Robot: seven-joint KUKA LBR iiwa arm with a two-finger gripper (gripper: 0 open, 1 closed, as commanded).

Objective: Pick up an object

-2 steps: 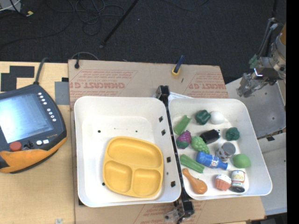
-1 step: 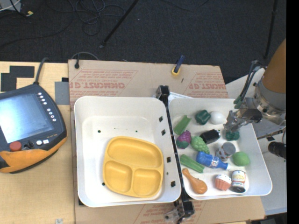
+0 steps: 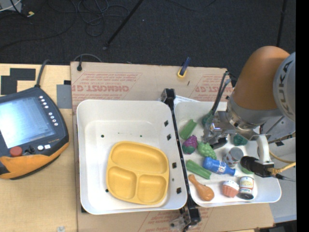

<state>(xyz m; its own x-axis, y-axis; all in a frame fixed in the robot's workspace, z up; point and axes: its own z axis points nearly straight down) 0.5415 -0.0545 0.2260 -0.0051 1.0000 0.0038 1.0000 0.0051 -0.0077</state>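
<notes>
My gripper (image 3: 214, 131) hangs low over the upper middle of the right bin (image 3: 275, 193). Just below it lies a green leafy toy (image 3: 207, 151), and a purple grape bunch (image 3: 190, 143) sits to its left. A green pod (image 3: 188, 128) lies further up and left. A teal piece (image 3: 239, 140) shows to the gripper's right. Lower in the bin are a blue can (image 3: 218, 166), a green cucumber (image 3: 198, 168), a grey cup (image 3: 235, 154), an orange drumstick (image 3: 202, 187), a cupcake (image 3: 230, 188) and a small jar (image 3: 246, 187). Nothing visible is lifted.
The left bin (image 3: 91, 129) holds a yellow divided plate (image 3: 138, 172). A black divider clip (image 3: 168, 96) stands where the bins meet. A teach pendant (image 3: 29, 129) lies on the bench at the far left. The arm's orange band (image 3: 263, 76) looms over the right bin.
</notes>
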